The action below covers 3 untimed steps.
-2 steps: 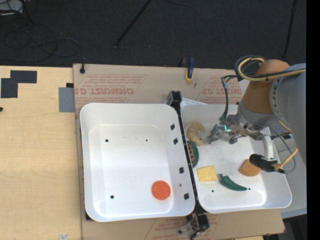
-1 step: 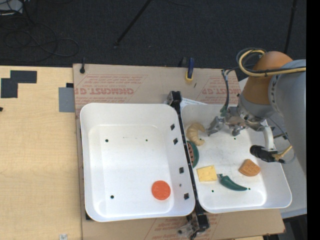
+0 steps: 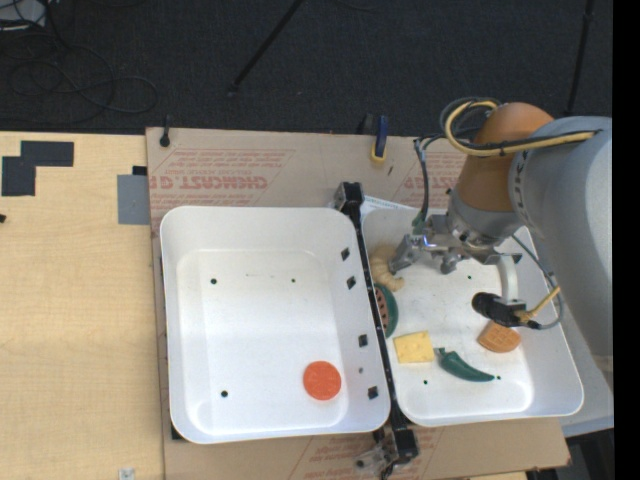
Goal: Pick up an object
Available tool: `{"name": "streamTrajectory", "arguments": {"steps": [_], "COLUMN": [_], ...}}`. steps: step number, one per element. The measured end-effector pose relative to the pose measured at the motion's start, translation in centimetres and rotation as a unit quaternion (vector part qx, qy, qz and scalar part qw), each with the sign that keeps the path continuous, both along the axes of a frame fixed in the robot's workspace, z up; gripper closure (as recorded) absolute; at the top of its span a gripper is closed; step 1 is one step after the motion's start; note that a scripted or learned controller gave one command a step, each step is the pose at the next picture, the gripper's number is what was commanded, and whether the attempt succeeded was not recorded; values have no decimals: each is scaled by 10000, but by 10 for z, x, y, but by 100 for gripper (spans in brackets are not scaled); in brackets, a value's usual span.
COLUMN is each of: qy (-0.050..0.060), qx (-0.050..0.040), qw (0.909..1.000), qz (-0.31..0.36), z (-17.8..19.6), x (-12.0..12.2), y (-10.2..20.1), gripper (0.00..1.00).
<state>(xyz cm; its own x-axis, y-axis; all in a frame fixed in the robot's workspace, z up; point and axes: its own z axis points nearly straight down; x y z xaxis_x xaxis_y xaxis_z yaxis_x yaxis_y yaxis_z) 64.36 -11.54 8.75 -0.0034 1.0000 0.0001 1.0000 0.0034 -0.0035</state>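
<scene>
A: Left to right. Left bin [image 3: 180, 268], one orange disc [image 3: 322, 380] low toward its right wall. Nothing else of note in it.

B: And the right bin [image 3: 560, 393]?

A: Tan piece [image 3: 387, 279] against the divider, a green disc [image 3: 389, 313] half tucked beside the wall just below it, a yellow block [image 3: 414, 348], a green pepper [image 3: 464, 366] lying with its long axis running roughly ten to four, and an orange-brown lump [image 3: 499, 339] at the far right.

B: Where were the fingers [image 3: 430, 253]?

A: Hanging over the upper part of the right bin, under the orange band. Whether they stood apart or together I couldn't tell; the wrist and cables crowded them. Nothing was seen between them.

B: Nearest candidate?

A: The tan piece, at about eight o'clock from the fingers, close by. The yellow block lay near six o'clock, farther off; the pepper at five; the lump at four.

B: So the move turned on that?

A: My judgement: a short drop toward eight o'clock would reach the tan piece, but the divider sat right against it, leaving little room for a finger on that side. The yellow block lay clear of the walls, likely easier.
</scene>
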Motion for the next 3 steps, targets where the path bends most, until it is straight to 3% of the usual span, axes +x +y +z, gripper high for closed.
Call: {"name": "streamTrajectory", "arguments": {"steps": [1, 2, 3], "qy": [7, -98, -53], "qx": [1, 7, 1], "qw": [10000, 9999, 10000], "qz": [-5, 18, -2], "z": [10, 227, 307], "x": [0, 3, -5], "y": [-2, 77, 93], "gripper": [100, 100, 100]}}
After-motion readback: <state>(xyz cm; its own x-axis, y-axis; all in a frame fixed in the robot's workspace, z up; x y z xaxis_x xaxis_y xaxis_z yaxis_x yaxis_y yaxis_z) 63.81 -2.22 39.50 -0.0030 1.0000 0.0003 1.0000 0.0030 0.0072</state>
